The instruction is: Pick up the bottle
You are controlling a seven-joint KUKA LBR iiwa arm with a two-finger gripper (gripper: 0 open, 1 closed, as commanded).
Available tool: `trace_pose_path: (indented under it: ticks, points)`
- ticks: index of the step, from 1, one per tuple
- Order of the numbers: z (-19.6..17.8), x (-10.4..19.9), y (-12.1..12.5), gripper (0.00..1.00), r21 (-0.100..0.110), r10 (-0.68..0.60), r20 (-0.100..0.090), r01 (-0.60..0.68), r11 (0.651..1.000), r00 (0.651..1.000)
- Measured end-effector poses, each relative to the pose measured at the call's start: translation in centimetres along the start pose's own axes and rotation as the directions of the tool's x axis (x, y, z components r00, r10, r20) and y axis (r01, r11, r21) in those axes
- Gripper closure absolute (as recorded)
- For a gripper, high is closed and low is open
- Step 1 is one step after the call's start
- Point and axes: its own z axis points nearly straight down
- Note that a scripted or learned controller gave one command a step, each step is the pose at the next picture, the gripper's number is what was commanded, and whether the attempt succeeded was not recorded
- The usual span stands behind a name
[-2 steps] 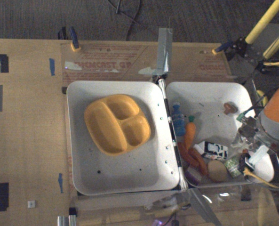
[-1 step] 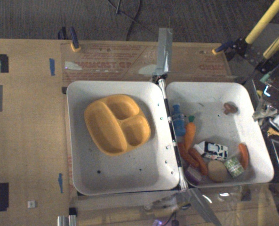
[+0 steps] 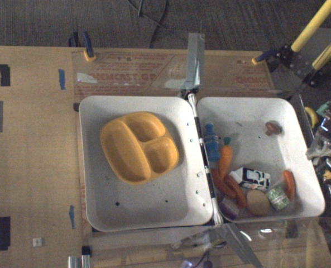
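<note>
Bottle [image 3: 211,142] is small and blue, and it lies in the right bin [image 3: 249,108], close to the bin's left wall and about halfway between the far and the near side. Its long side runs along that wall. Just to the right of it lies a carrot [image 3: 225,159] with a green top pointing to the far side; the two look to be touching or almost touching. Nearer than the carrot lie two red sausages [image 3: 228,187] side by side, at a slant. To the right of them is a white and black carton [image 3: 256,177], and near it a round tan piece [image 3: 258,202], a green can [image 3: 277,197] and one more red sausage [image 3: 288,184]. A purple thing [image 3: 229,208] sits at the near left corner of this bin. A small brown thing [image 3: 273,128] lies alone at the far right, well apart from the bottle. The left bin [image 3: 92,166] holds a yellow plate [image 3: 138,147] with three compartments. Both bins stand on a brown bench [image 3: 31,149]. About the gripper, I cannot tell if it is open or closed, and I cannot tell if it has hold of anything; nothing is touching the bottle from above.
</note>
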Motion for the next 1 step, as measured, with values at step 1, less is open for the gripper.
trace_pose_path:
  ticks: [1]
  points:
    - [-0.06,-1.16,-0.93,1.00,-0.003,-0.482,0.000,0.482,0.876,0.876]
